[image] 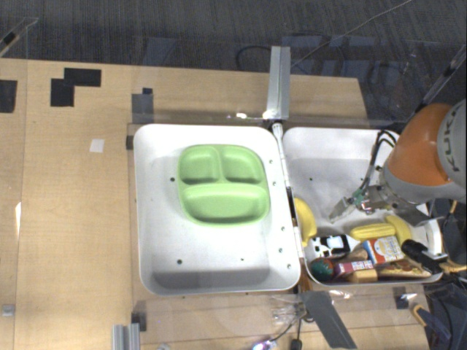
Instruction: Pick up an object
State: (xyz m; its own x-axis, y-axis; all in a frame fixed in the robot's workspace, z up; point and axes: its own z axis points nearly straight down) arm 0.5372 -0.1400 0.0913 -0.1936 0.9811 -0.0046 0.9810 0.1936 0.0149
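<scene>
Two white bins [157,217]; one green tray [222,184].

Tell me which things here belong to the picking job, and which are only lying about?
For the job:
- claw, low in the right bin
- yellow banana
- second banana at the bin's left wall
- small packages along the near edge

Lying about:
- green divided plate
- left bin that holds it
- black cable on the floor
</scene>
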